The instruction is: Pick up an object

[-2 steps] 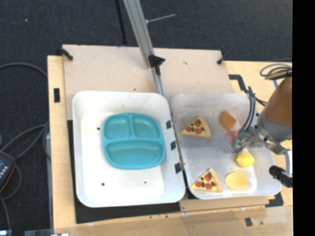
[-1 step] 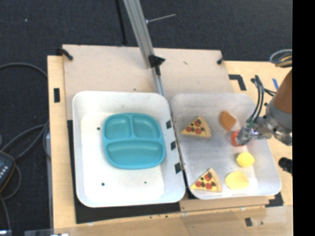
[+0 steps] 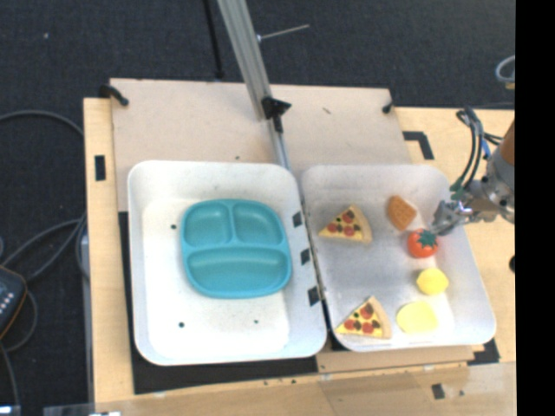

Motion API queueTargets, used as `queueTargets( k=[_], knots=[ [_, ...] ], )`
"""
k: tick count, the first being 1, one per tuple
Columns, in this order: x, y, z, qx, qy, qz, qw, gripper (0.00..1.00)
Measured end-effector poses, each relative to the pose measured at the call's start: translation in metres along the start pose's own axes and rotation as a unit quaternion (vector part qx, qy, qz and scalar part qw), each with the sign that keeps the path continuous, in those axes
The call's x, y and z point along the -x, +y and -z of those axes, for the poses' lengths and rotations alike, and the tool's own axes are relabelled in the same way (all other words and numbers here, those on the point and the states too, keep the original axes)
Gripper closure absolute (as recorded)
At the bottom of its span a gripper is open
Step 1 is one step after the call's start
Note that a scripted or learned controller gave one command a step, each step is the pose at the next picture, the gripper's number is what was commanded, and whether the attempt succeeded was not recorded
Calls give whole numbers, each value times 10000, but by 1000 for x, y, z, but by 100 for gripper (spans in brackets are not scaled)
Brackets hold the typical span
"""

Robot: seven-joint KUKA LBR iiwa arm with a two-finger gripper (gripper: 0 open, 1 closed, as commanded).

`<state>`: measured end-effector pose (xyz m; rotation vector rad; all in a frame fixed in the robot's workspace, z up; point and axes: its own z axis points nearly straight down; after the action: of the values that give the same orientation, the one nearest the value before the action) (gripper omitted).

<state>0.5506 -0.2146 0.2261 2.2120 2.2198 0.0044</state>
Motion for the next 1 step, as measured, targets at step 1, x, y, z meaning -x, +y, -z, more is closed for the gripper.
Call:
queueTargets(
  k=[1],
  knots=[
    [2, 2, 47, -4, 1, 3, 10000, 100]
  ],
)
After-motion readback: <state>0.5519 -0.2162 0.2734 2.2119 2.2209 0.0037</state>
